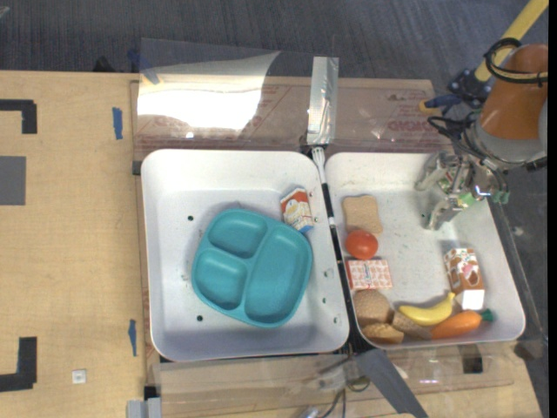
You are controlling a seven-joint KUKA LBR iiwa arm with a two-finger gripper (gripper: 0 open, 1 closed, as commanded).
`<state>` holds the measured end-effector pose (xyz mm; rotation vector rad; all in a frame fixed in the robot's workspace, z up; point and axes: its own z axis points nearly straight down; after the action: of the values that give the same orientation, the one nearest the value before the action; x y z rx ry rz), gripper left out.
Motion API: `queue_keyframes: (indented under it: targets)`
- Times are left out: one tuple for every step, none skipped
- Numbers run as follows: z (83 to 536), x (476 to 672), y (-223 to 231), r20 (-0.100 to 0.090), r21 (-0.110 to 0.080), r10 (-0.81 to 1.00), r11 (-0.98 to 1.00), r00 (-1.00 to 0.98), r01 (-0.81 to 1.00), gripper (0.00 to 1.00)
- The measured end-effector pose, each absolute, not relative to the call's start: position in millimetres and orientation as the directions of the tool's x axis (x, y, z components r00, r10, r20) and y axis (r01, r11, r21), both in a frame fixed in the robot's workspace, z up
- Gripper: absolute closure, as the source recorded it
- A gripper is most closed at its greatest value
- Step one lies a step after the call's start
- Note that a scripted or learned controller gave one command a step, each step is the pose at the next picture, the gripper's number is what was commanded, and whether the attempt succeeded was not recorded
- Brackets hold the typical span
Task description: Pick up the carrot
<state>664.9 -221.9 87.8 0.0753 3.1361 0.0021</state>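
Along the bottom edge of the right bin (509, 320), nearest us, we see the carrot (459, 323) lying on its side in the lower right corner, its green end pointing right. A banana (428, 311) curves just above it and touches it, and to their left sit two brown bread-like pieces (376, 313). Slightly higher we find a small pink-and-white packet (369, 274) on the left side of that bin and a brown-and-white carton (463, 273) on the right side, with a white tag just below the carton. Above the packet rests a red tomato (362, 244), and above that a tan slice of bread (360, 211).

In the left bin (165, 259) we see a teal divided plate (252, 266), tilted in the frame, and a small red-and-white carton (298, 208) touching its upper right rim.

Farther back, in the upper right of the frame, the gripper (444, 205) hangs over the upper part of the right bin, well apart from the carrot. We see nothing between its fingers, and we cannot tell whether they are spread or pressed together. Behind it rises the grey arm with its orange band (515, 94).
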Motion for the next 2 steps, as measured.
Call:
queue_keyframes:
  targets:
    - [89.0,570.5,-183.5,-0.008,0.001,0.101,0.995,-0.995,0.101,0.0]
    - [89.5,629.8,-182.2,0.035,-0.018,0.525,0.851,-0.851,0.524,0.0]
